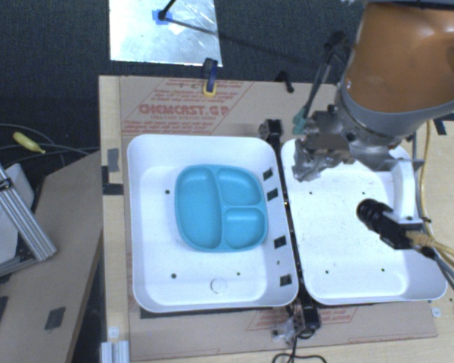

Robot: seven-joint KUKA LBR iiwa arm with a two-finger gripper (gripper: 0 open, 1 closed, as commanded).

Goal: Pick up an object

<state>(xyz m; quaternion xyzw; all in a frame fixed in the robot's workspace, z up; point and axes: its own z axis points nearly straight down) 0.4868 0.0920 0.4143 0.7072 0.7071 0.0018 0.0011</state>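
A blue divided plate (pixel 219 206) is seen lying flat in the middle of the left bin (pixel 147 278). It is judged to be light, stiff and smooth plastic, likely slippery; its raised rim or one of the ridges between compartments would be the place to be pinched, since the flat face offers nothing to grasp. The plate lies well apart from the gripper (pixel 306 165), across the dividing wall between the bins. The gripper is held over the near-wall upper corner of the right bin (pixel 363 290), with nothing between it and the floor.
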